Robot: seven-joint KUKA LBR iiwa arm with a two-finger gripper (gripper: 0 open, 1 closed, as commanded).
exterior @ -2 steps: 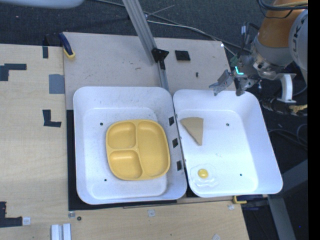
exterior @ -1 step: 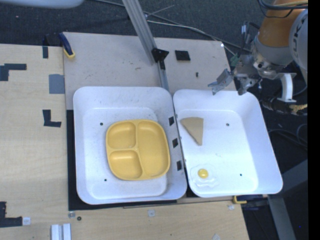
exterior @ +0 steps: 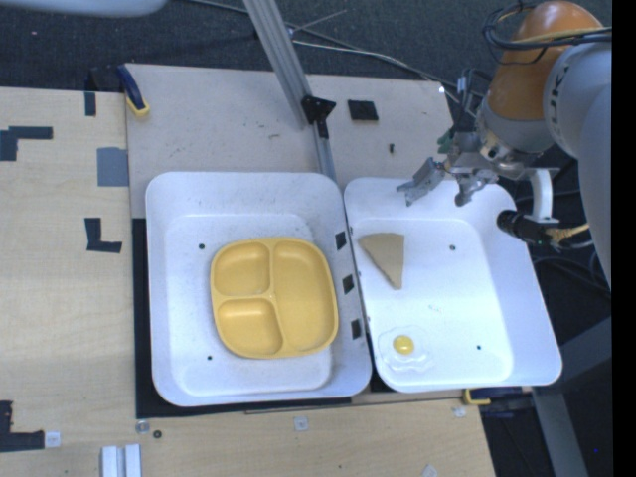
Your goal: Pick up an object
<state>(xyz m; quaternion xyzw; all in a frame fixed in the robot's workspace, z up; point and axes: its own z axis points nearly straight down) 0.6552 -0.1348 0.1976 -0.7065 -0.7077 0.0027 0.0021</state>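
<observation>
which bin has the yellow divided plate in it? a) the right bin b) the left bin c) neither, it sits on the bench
b: the yellow divided plate lies flat inside the left bin, while the right bin holds a tan wedge and a toy fried egg.

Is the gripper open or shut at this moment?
Open. The gripper hovers over the right bin's far edge with its two fingers spread apart and nothing between them.

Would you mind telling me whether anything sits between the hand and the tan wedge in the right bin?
Nothing visible does. The hand hangs over the right bin's far rim, and only bare bin floor separates it from the tan wedge.
</observation>
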